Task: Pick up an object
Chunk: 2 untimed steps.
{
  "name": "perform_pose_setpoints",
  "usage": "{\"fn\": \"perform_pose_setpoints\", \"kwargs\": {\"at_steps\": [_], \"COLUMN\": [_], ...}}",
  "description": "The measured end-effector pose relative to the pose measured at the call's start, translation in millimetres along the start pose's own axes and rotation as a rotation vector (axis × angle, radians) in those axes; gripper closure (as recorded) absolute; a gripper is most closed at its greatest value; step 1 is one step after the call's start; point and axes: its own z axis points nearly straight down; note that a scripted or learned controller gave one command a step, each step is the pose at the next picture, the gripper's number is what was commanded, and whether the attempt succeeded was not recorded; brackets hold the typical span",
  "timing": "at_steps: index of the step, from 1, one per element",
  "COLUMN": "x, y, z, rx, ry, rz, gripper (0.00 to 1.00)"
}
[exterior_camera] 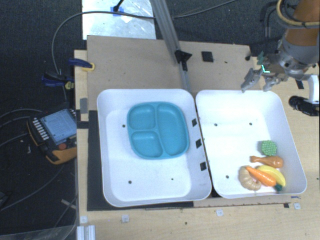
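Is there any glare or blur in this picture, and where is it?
In the camera view, glare washes out the right white bin near its top; the blue divided plate looks evenly lit; the two-finger gripper looks slightly soft.

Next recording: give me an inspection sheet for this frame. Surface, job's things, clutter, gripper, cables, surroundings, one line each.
Surface: brown bench bearing a left bin and a right bin, both white, side by side.
Job's things: toy food clustered in the right bin's near right corner: green piece, drumstick, carrot, banana, tan piece.
Clutter: blue divided plate in the left bin.
Gripper: gripper above the right bin's far edge, fingers apart, nothing between them, far from the food.
Cables: a cable loops left of the bench; dark cables beside the arm.
Surroundings: dark carpet, small device at left, clamps on the bench's left edge.
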Motion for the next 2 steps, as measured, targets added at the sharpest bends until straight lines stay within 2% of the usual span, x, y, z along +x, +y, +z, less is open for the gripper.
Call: {"fn": "perform_pose_setpoints", "kwargs": {"at_steps": [1,2], "x": [0.1,8.7], "y": [0.8,6.9], "z": [-1.9,49.8], "rx": [-0.004,0.000], "ry": [0.000,0.000], "rz": [0.000,-0.003], "gripper": [0.00,0.00]}}
